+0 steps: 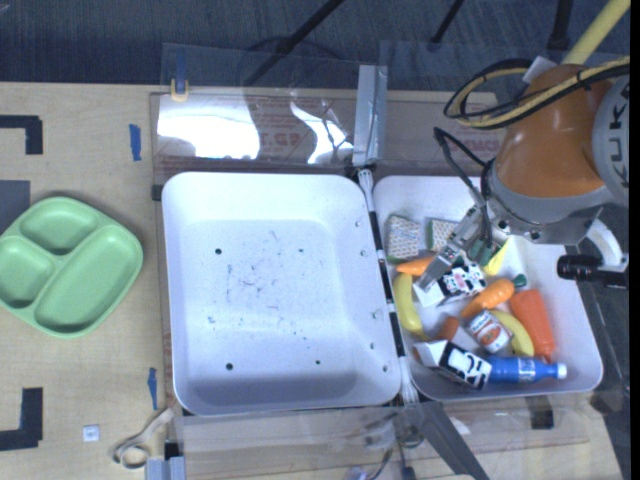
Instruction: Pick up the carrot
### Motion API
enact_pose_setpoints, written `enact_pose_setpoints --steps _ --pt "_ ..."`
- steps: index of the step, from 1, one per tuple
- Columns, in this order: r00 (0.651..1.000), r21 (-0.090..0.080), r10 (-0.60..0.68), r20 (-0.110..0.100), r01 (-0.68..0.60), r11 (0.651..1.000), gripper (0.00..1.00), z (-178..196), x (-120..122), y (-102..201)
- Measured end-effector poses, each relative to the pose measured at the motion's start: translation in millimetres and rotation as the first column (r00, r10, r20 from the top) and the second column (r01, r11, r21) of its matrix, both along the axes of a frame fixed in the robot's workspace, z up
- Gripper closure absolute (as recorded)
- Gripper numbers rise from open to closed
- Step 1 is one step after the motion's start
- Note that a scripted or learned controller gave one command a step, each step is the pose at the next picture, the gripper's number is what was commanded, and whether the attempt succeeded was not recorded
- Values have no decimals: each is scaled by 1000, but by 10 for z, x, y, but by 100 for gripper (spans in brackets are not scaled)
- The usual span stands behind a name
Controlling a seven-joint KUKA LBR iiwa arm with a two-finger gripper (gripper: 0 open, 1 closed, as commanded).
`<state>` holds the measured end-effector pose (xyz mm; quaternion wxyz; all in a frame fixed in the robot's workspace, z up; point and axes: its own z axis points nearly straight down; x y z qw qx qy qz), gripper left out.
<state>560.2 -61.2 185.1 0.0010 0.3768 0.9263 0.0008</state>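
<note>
Carrot point(535, 321) lies in the right bin point(585, 368), beside the jaws.

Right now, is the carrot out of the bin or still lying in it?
Still in. The carrot lies flat in the right bin among other toys, beside the blue bottle; the hand sits apart from it.

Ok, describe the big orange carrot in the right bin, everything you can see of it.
The large orange carrot looks like smooth toy plastic, broad at its upper end and narrowing toward the bottom. It lies near the right side of the right-hand shallow white bin, pointing roughly up and down the view with a slight tilt. A yellow banana-shaped piece lies against its left side, and the blue bottle lies just below its tip. The two-finger gripper is up and to its left, apart from it.
</note>
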Motion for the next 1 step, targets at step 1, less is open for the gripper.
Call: enact_pose_setpoints --steps 1 --pt "998 -1 68 7 -68 998 0 -976 158 -366"
